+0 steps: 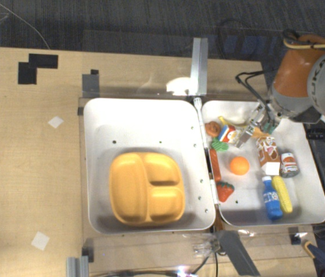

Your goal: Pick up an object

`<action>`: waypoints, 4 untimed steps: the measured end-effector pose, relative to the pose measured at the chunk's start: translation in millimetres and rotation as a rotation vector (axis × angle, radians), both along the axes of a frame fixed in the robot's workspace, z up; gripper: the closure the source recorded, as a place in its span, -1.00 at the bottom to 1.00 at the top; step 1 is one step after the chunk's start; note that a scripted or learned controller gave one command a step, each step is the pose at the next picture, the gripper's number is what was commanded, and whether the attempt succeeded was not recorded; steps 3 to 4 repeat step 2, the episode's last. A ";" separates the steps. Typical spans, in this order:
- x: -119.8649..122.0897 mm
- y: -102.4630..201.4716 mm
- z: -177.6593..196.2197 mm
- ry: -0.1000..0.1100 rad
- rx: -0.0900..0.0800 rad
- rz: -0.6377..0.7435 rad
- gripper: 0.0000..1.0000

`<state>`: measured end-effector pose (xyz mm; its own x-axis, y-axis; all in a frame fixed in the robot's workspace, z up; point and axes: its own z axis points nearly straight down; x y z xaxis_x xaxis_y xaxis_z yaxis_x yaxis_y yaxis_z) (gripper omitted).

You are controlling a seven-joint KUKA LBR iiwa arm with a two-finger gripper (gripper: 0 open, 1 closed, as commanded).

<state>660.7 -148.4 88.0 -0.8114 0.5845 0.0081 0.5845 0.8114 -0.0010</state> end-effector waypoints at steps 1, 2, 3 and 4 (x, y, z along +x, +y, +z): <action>-0.4 -54.1 -1.1 -0.002 0.000 -0.109 -1.00; -36.6 -40.7 32.3 -0.019 -0.007 -0.054 -1.00; -36.6 -40.7 32.3 -0.019 -0.007 -0.054 -1.00; -36.6 -40.7 32.3 -0.019 -0.007 -0.054 -1.00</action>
